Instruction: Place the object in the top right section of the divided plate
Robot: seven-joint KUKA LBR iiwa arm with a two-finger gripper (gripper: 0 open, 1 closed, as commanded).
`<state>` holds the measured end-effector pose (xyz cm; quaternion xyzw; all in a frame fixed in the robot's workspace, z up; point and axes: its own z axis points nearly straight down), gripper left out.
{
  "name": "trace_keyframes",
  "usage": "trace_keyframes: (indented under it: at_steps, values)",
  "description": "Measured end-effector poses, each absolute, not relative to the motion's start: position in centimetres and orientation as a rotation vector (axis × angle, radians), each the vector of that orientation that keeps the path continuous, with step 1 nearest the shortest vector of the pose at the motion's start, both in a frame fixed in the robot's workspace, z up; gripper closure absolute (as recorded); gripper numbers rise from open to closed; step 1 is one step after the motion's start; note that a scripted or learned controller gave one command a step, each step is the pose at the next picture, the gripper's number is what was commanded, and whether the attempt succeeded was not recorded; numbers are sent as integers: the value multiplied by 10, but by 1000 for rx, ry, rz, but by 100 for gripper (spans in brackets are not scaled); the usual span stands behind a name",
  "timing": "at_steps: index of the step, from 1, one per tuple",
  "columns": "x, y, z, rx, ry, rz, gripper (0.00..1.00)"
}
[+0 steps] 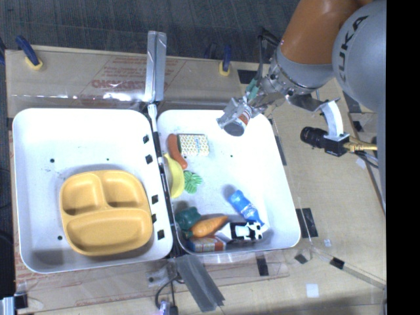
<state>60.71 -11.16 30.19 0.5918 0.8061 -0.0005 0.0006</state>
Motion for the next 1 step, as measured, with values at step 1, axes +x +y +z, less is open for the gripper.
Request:
trace_keyframes:
  at_steps: [1]
  values:
    - [570, -59, 190, 2437, 1990, -7, 100]
